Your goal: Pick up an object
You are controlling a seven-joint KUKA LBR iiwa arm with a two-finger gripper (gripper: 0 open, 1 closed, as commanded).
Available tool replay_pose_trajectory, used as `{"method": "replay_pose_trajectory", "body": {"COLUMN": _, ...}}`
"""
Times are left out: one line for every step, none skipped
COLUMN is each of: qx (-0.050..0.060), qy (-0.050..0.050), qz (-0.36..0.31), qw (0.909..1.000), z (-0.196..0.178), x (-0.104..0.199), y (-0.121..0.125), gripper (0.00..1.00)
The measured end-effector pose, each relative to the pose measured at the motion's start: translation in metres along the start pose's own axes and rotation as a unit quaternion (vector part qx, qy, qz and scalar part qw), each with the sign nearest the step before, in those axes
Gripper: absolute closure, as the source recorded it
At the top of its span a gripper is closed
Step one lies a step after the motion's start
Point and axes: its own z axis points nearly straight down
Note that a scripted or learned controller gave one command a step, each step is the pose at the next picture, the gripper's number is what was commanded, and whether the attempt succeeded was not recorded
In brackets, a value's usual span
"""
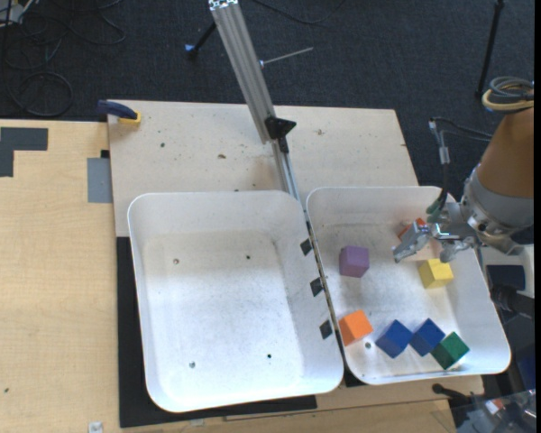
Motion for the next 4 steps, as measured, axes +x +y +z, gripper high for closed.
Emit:
{"method": "replay_pose_trajectory", "body": {"qx": -0.003, "qy": -0.001, "qz": 0.001, "qw": 1.0000, "z": -0.002, "x": -0.001, "y": 0.001, "gripper": 0.00}}
{"method": "replay_pose_trajectory", "body": {"qx": 0.000, "qy": 0.000, "qz": 0.001, "qw": 1.0000, "z": 0.059, "x": -0.007, "y": 0.003, "gripper": 0.00}}
{"method": "replay_pose_trajectory", "body": {"qx": 0.000, "qy": 0.000, "qz": 0.001, "qw": 1.0000, "z": 0.104, "x": -0.011, "y": 0.001, "gripper": 0.00}}
{"method": "replay_pose_trajectory", "body": {"qx": -0.003, "qy": -0.001, "qz": 0.001, "qw": 1.0000, "z": 0.124, "x": -0.011, "y": 0.002, "gripper": 0.00}}
